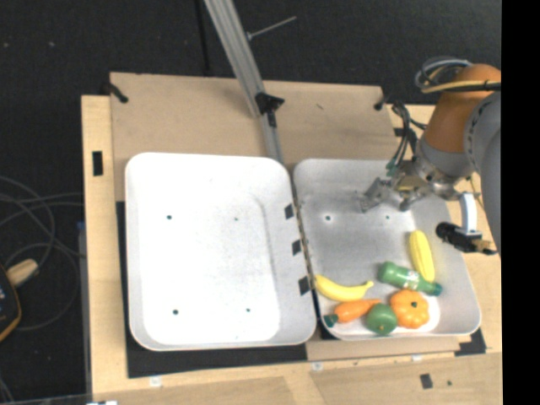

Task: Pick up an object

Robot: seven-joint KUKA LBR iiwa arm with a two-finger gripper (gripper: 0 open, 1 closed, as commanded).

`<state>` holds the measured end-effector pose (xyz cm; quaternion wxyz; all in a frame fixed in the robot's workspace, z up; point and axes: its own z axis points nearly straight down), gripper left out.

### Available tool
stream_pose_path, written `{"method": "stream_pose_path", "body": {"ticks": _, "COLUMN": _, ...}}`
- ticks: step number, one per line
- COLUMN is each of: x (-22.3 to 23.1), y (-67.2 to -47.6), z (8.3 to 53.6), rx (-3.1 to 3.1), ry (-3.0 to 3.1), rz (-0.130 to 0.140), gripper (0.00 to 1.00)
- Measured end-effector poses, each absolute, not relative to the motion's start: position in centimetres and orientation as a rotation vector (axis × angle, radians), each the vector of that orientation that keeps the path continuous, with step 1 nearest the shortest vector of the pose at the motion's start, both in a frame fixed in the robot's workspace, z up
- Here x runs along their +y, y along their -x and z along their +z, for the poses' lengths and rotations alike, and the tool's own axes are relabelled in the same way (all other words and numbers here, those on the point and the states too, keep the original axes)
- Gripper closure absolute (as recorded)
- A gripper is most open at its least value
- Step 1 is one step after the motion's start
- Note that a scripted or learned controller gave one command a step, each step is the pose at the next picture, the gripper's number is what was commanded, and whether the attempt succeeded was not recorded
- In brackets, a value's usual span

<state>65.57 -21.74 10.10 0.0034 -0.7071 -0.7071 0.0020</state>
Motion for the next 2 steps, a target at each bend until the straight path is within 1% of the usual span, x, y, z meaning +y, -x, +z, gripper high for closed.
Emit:
{"method": "stream_pose_path", "body": {"ticks": 1, "x": -21.9, "y": -58.5, "z": 20.4, "rx": -2.227, "ry": 2.230, "rz": -0.007, "gripper": 0.00}}
{"method": "stream_pose_path", "body": {"ticks": 2, "x": -21.1, "y": -65.5, "z": 9.6, "rx": -2.219, "ry": 2.217, "rz": 0.006, "gripper": 0.00}}
